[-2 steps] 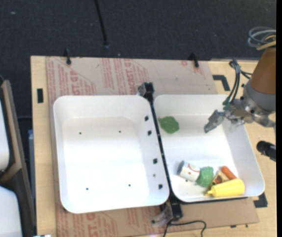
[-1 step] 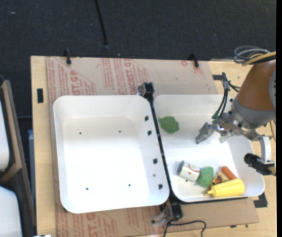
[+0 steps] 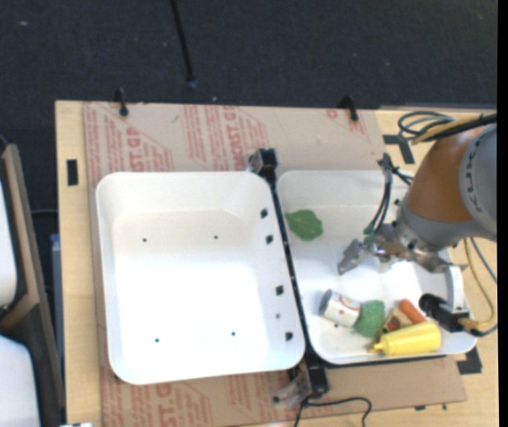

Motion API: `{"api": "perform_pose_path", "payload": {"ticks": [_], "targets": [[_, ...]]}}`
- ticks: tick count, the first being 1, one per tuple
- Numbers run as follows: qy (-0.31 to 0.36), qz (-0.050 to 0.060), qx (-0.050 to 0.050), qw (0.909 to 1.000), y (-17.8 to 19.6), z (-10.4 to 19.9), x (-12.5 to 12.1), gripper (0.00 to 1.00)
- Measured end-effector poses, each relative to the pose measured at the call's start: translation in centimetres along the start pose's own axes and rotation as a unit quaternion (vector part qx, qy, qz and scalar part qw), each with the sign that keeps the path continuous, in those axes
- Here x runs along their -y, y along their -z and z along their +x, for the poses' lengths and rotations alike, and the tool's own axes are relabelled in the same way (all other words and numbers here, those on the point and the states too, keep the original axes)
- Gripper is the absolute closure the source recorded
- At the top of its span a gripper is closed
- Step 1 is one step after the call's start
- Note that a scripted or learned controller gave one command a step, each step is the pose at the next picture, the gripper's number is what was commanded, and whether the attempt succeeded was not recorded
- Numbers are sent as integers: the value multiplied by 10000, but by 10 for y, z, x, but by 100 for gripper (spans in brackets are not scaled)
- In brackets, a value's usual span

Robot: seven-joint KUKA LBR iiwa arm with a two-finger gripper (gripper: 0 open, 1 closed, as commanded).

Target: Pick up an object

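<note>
Tool (image 3: pixel 358 256) hangs low in the right bin (image 3: pixel 325 185), open and gripping nothing. Green object (image 3: pixel 305 225) lies just to its left; yellow bottle (image 3: pixel 409 339), white tube (image 3: pixel 340 308) and orange piece (image 3: pixel 408 310) lie nearer the front edge.

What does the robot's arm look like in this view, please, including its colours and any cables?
The arm is a rounded body, orange on top and grey toward the wrist. Its end effector is small, grey and metallic. A thin dark cable runs beside it, and more black cables loop behind.
</note>
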State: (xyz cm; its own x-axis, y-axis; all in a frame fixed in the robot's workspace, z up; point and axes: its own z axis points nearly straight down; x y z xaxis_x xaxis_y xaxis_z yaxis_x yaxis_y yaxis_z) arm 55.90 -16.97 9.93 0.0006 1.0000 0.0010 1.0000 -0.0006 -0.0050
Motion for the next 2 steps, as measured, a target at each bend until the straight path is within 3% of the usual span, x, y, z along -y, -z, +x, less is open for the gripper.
{"api": "perform_pose_path", "payload": {"ticks": [1, 2], "targets": [[-8, -36, 8, 10000, 14, -1, -2, 100], [1, -49, 11, 10000, 59, 1, 4, 100]]}}
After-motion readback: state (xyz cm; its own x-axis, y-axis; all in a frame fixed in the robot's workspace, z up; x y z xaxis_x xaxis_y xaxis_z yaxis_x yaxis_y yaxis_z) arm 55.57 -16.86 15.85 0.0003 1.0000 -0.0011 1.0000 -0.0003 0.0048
